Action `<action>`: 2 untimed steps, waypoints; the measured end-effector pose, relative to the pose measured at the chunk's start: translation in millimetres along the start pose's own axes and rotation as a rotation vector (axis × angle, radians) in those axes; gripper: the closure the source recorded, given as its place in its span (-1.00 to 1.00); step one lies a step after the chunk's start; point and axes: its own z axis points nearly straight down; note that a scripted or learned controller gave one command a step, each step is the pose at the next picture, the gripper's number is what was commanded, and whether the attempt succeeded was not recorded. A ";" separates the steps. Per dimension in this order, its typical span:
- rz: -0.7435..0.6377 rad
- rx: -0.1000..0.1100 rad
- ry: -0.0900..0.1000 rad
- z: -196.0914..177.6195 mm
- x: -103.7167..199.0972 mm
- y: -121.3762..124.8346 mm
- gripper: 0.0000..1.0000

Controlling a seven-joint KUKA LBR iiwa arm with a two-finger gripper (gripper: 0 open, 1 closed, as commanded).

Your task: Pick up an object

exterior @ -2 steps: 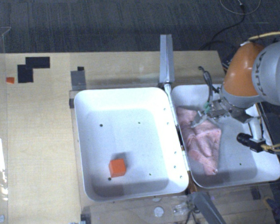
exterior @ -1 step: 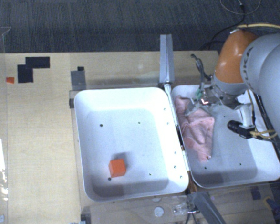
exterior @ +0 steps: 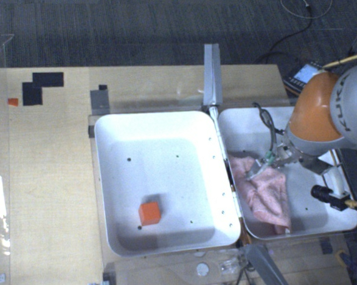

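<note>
Under the claw (exterior: 271, 160) I see a pink cloth (exterior: 266, 195); finger state unreadable. Well left, an orange block (exterior: 150, 213).

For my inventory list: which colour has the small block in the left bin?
Orange. The block shows best in the camera view, on the white floor of the left bin.

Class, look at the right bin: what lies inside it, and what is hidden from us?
Inside the right bin lies a crumpled pink cloth, with the end effector at its upper edge. Whatever sits beneath the cloth or under the arm is covered.
</note>
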 end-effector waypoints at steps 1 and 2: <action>-0.003 -0.008 -0.002 -10.7 -0.1 4.5 1.00; 0.144 0.013 0.005 -111.1 44.4 29.1 1.00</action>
